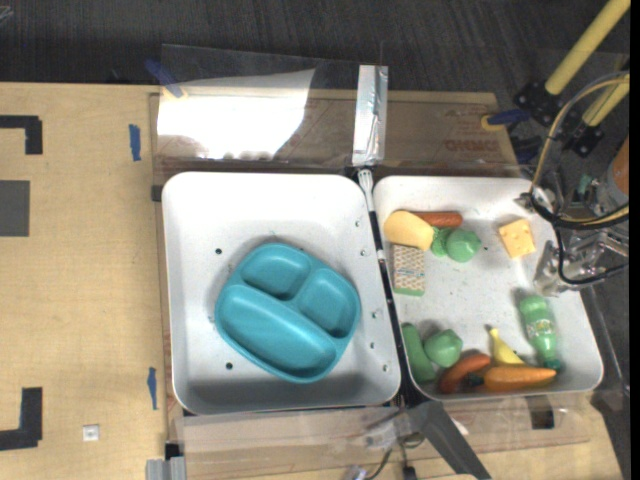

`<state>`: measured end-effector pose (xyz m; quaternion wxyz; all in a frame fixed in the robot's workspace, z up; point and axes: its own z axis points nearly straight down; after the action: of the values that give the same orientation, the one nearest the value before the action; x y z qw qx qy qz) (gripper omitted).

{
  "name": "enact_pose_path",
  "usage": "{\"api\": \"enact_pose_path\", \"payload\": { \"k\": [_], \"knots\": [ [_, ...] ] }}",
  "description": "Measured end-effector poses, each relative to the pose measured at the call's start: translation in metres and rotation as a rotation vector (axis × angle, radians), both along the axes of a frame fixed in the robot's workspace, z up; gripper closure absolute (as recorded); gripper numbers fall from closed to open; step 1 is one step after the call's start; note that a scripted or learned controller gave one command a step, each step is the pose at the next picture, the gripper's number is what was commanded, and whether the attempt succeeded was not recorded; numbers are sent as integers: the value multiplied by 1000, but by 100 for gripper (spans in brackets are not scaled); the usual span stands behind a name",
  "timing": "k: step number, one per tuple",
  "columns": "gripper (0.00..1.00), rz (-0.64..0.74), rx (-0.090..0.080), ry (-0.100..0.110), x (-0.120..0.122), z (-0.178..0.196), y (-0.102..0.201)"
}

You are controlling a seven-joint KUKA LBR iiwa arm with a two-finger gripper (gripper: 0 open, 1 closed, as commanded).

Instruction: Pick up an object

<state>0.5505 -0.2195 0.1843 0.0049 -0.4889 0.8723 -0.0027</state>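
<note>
Silvery metal at the right bin's (480,190) far right edge is my gripper (549,268); I cannot tell its state from here. Nothing sits between its tips. Just below it lies a green bottle (540,327), and a yellow cheese wedge (516,238) lies beside it to the left. The left bin (190,208) holds a teal divided plate (288,310).

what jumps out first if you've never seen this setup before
The big teal divided plate lying alone in the left bin draws the eye first. Next comes the scatter of toy food in the right bin: a yellow cheese wedge near the top and an orange carrot along the bottom edge. The claw hangs over that bin's right side.
</note>
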Motion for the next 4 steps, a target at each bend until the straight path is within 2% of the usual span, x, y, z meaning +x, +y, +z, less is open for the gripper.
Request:
{"api": "enact_pose_path", "payload": {
  "k": [1,2,3,4],
  "knots": [
    [100,114,-3,-6,81,129,-2],
    [100,298,5,10,114,58,55],
    [100,215,-5,-7,118,209,10],
    [100,351,7,14,116,51,32]
  ]
}}
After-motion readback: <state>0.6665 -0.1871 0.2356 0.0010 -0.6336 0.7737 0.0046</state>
